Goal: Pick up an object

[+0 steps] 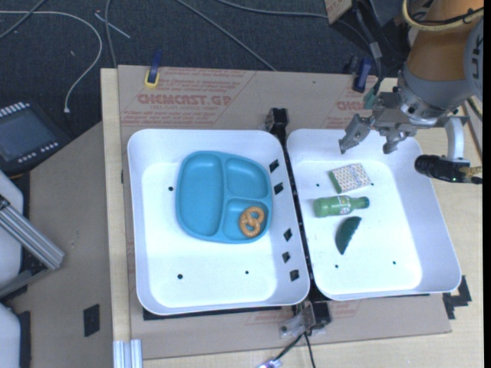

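Nearest the camera, along the front of the surface (230,324), the two white bins sat side by side. In the left bin (153,267) lay a blue divided plate (211,190) with a pretzel (252,221) in its lower right compartment. The right bin (414,267) held three candidates for picking: a dark green curved piece (347,234) closest to the front, a green bottle (341,204) lying on its side just behind it, and a small checkered packet (350,177) behind that, all near one another but seemingly apart. Farther back, over the rear rim of the right bin, the pincer (378,138) hung with its fingers spread wide and nothing between them, above and just behind the packet. The pick had not yet begun, by my reading. To do it well, the arm would probably best centre over one thing, line the fingers across its narrow side, and descend straight, since the bottle could roll and the flat packet offers little to grip. The bottle looked the surest choice.
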Tool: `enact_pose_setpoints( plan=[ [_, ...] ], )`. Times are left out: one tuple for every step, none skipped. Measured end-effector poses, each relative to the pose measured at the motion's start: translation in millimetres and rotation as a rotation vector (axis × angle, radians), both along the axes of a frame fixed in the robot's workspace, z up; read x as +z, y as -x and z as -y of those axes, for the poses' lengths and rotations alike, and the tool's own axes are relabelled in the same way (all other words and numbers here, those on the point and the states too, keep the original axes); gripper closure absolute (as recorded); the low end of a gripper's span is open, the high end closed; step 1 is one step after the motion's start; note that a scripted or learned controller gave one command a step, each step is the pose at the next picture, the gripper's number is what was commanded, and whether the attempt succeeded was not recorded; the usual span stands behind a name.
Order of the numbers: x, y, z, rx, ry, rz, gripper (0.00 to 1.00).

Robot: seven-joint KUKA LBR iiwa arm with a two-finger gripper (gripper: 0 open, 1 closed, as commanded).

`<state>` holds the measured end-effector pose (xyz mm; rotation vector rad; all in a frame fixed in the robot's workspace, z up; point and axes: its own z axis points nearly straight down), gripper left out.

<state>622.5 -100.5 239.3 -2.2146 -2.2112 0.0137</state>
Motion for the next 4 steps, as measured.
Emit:
enact_pose_setpoints(
  plan=[
    [8,-2,0,0.002,0.001,0.014,0.0],
    [-53,-3,-8,0.003,0.0,0.007,0.0],
    [-116,-2,-3,0.001,0.001,0.007,0.0],
    [-152,-4,-2,0.002,0.005,0.017,0.0]
  ],
)
